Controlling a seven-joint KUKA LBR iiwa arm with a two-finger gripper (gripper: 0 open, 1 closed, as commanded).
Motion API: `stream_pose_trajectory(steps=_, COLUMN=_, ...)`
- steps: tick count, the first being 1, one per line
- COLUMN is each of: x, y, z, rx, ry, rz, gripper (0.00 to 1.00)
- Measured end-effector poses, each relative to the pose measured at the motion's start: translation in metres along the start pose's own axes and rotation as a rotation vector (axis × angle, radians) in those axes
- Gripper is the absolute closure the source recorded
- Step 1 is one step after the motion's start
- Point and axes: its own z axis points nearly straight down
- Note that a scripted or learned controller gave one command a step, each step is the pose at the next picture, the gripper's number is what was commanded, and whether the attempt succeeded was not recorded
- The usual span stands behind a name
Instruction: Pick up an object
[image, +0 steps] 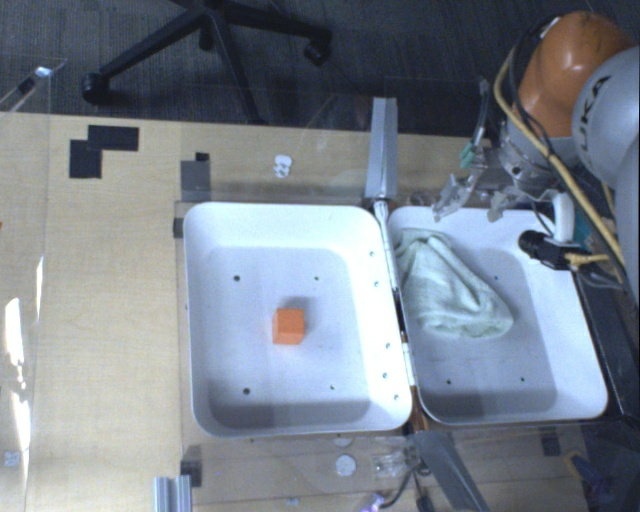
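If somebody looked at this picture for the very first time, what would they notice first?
Probably the little orange block, bright and alone in the middle of the left white bin. Next, the crumpled pale cloth heaped in the upper left part of the right bin. Then the big grey robot arm with its orange band at the top right, its gripper above the right bin's far edge.
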Motion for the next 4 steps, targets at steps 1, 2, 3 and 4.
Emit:
stream_pose_trajectory(steps=1, x=0.0, y=0.001, z=0.11, rx=-0.001, ry=0.0, rz=-0.135, gripper=0.0)
stream_pose_trajectory(steps=2, x=0.001, y=0.003, z=0.098, rx=-0.007, ry=0.0, rz=-0.137, gripper=1.0)
stream_pose_trajectory(steps=3, x=0.034, y=0.002, z=-0.001, rx=-0.004, ry=0.0, rz=-0.111, gripper=1.0)
stream_pose_trajectory(steps=4, x=0.082, y=0.0, z=-0.023, rx=-0.002, ry=0.0, rz=-0.06, gripper=1.0)
